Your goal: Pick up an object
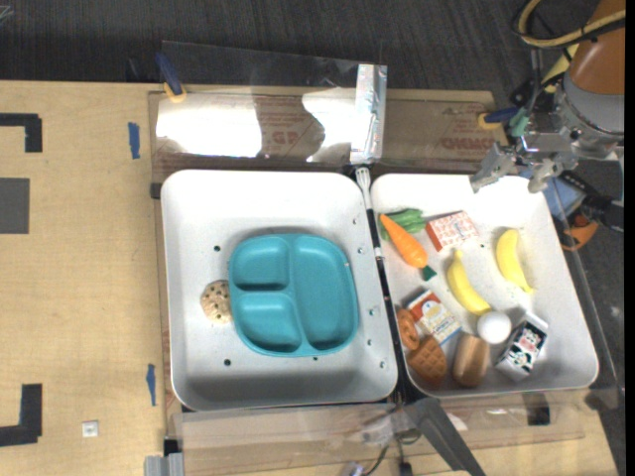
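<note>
Grey two-finger pincer (514, 170) poised over the far right corner of the right shallow white bin (585, 337), reaching in from the right. Metal fingers (491, 173) spread apart, nothing between them. Orange-banded grey arm (595, 67) behind, with looped yellow cable (556, 13) above it.

Nearest below the pincer: small red-and-white printed carton (450, 230), then an orange toy carrot with green top (405, 241) lying just beside the divide. Two yellow toy bananas further on: one (512, 258) by the right wall, the other (464, 284) mid-bin, near each other but apart. Closer to the near edge, crowded together: a white egg-like ball (493, 326), a black-and-white milk-style carton (523, 348), a brown bread-like lump (470, 360), a waffle-patterned brown piece (430, 362), and a small blue-and-white carton (436, 317).

Left shallow white bin (189, 206) carrying a teal plastic divided plate (295, 293) with a speckled cookie (216, 301) touching its left rim. Pale wooden worktop (69, 296) beyond.

Judged as early in the task: nothing gripped, nothing lifted, every candidate resting in a bin. Left to do: choosing a target, descending, closing on it, raising it clear. Red-and-white carton or the banana by the right wall probably the easiest reach from here.
</note>
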Robot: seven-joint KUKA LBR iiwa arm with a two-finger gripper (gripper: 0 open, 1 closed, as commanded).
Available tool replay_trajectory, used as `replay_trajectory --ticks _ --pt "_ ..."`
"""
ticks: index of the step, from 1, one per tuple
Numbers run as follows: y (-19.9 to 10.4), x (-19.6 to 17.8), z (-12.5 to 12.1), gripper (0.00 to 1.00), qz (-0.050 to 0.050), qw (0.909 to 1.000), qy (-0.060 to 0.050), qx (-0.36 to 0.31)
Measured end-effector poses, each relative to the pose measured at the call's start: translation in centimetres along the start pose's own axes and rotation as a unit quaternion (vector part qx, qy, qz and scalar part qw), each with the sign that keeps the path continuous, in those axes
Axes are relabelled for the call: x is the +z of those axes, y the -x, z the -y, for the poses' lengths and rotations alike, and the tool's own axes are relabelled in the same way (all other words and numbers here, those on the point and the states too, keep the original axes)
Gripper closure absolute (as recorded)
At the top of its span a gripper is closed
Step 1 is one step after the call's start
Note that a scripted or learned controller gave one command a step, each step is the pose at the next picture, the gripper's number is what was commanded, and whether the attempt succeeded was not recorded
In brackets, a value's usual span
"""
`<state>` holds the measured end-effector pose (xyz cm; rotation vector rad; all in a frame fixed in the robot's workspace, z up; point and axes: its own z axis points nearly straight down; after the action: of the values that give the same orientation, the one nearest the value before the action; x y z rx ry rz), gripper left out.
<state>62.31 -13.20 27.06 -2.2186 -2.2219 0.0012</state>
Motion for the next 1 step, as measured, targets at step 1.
replay_trajectory --ticks 1 --pt "-0.69 14.54 2.97 0.00 -0.001 0.9996 -0.006 -0.029"
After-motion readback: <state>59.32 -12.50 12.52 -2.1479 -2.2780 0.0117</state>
